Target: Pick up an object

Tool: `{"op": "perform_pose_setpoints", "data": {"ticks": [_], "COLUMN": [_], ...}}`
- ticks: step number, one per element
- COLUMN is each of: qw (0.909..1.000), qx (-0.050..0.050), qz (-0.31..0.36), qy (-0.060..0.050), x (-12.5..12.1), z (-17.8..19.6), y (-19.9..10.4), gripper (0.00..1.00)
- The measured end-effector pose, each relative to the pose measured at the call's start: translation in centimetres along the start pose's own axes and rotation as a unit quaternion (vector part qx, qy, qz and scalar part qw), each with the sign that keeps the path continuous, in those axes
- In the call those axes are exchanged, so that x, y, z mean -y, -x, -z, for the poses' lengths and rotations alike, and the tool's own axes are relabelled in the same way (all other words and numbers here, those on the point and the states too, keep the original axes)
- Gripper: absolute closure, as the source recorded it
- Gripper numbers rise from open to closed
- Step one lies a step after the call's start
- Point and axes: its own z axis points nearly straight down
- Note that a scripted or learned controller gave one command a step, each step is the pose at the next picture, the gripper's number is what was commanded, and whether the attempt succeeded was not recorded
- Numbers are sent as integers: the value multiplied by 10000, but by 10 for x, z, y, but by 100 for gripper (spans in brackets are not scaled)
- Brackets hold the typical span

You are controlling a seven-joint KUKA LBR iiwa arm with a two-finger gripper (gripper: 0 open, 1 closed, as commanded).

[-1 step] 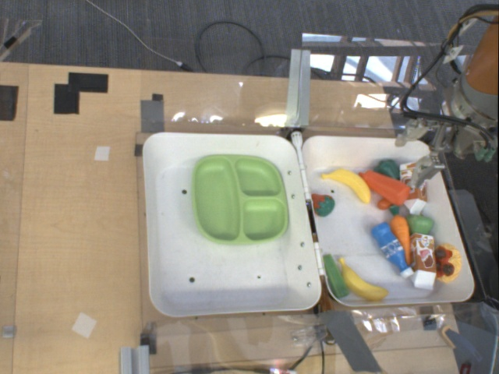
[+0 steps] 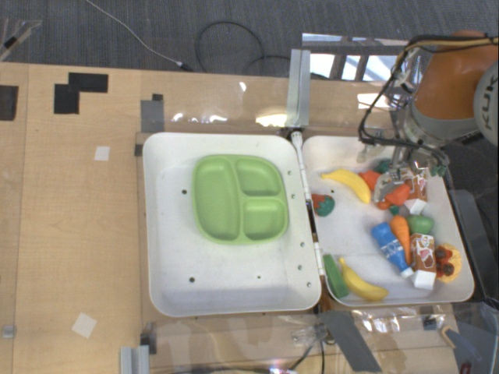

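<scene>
My gripper (image 2: 403, 176) hangs low over the back of the right bin (image 2: 461, 291), on the grey arm with the orange band (image 2: 456, 80). It is directly above a cluster of toy food: an orange-red piece (image 2: 394, 196) and a small red-and-white carton (image 2: 415, 187). Whether it touches either one I cannot tell. Just left of it lie a red piece (image 2: 369, 182) and a yellow banana (image 2: 348, 183). In front of it are a carrot (image 2: 401, 230), a green piece (image 2: 421, 224) and a blue bottle (image 2: 389, 246).
The left bin (image 2: 168, 287) holds a green divided plate (image 2: 238, 199). Also in the right bin are a strawberry (image 2: 322, 205) by the left wall, a second banana (image 2: 362, 284), a green vegetable (image 2: 334, 273), a juice carton (image 2: 422, 257) and cherries (image 2: 446, 260).
</scene>
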Motion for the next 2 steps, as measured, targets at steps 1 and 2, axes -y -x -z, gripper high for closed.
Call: {"op": "perform_pose_setpoints", "data": {"ticks": [1, 2], "qw": [9999, 9999], "qx": [58, 75], "qz": [79, -127], "qy": [-28, -34], "x": [10, -22], "z": [-32, -48], "y": [-51, -93], "gripper": [0, 0]}}
